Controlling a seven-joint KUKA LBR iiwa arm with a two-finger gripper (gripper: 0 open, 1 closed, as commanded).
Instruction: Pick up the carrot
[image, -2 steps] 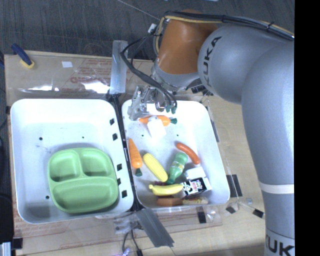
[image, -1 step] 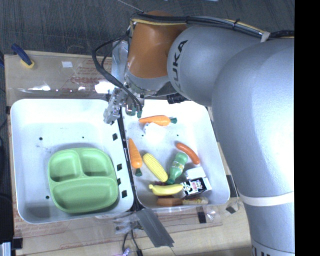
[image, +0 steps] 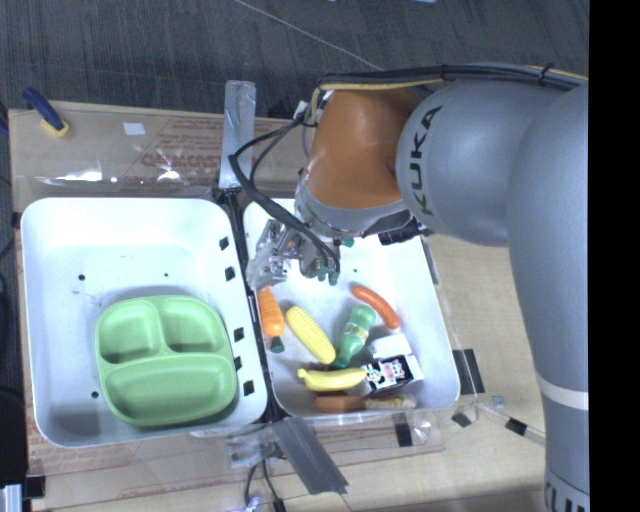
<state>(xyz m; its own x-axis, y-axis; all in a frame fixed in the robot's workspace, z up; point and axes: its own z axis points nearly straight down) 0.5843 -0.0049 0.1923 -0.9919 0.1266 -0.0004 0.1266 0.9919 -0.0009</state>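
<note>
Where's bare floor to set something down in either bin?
Left bin: open floor behind and left of the green tray. Right bin: crowded at the front with carrot, corn, banana; gripper above.

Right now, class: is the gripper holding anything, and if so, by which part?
Nothing shows between the fingers. The gripper hangs just above the carrot, which lies in the right bin beside the corn.

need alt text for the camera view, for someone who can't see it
A grey and orange robot arm reaches from the right, its pincer hovering just above the carrot at the left edge of the right bin. Beside the carrot lie corn, a green bottle and a banana. The left bin holds a green divided plate.
</note>
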